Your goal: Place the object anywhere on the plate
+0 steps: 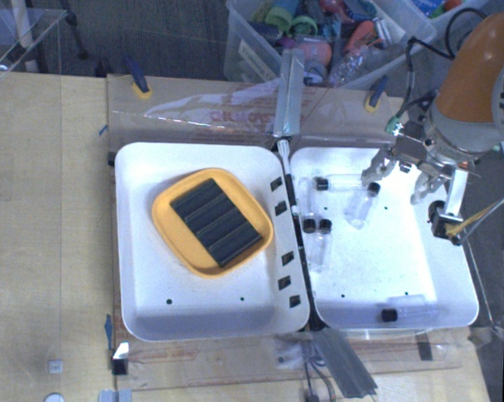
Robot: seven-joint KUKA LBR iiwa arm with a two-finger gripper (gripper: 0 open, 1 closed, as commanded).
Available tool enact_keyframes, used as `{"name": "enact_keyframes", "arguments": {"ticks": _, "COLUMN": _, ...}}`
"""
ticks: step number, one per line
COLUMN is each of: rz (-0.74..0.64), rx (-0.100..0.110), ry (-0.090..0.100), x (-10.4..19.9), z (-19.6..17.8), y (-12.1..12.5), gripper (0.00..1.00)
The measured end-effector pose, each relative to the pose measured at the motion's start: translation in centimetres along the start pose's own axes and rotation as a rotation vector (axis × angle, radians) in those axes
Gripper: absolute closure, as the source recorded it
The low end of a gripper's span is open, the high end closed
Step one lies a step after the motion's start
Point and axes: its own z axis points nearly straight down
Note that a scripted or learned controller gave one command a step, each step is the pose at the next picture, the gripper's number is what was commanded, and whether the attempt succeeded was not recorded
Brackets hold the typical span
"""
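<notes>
While the gripper [400, 179] hangs over the right bin [416, 270] near its back wall, its fingers are spread, nothing between them. Object [217, 222]: dark, flat, rectangular, ribbed in parallel bands, lying at a slant on the yellow plate [169, 226] in the left bin [140, 291]. Small clear vials with dark caps [317, 226] sit in the right bin.

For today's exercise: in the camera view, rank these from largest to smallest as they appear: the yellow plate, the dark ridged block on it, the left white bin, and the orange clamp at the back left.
1. left white bin
2. yellow plate
3. dark ridged block
4. orange clamp
</notes>
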Motion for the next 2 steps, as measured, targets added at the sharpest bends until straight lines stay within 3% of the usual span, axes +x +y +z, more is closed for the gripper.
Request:
{"name": "enact_keyframes", "arguments": {"ticks": 1, "rz": 0.032, "rx": 0.000, "ry": 0.000, "x": -0.2, "z": -0.6, "y": -0.5, "gripper": 0.00}}
{"name": "enact_keyframes", "arguments": {"ticks": 2, "rz": 0.045, "rx": -0.003, "ry": 0.000, "x": -1.3, "z": -0.2, "y": 0.6, "gripper": 0.00}}
